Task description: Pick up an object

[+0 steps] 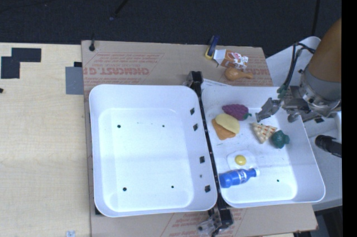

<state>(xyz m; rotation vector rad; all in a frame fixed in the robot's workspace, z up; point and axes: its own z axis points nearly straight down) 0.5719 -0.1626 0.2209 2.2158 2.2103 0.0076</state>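
Observation:
The right bin (304,185) holds several toy foods: a purple eggplant (235,111), a yellow and orange piece (226,126), a pizza slice (263,131), a dark green item (279,139), a fried egg (240,160) and a blue bottle (237,177) lying on its side. My gripper (278,114) hangs over the bin's upper right part, just above the pizza slice and the green item. It is open, with nothing between its fingers.
The left bin (97,119) sits beside the right one, with a black divider (202,135) between them. Behind the bins, on the cardboard, lie a drumstick toy (237,74), a small packet (235,57) and a blue and yellow item (212,47).

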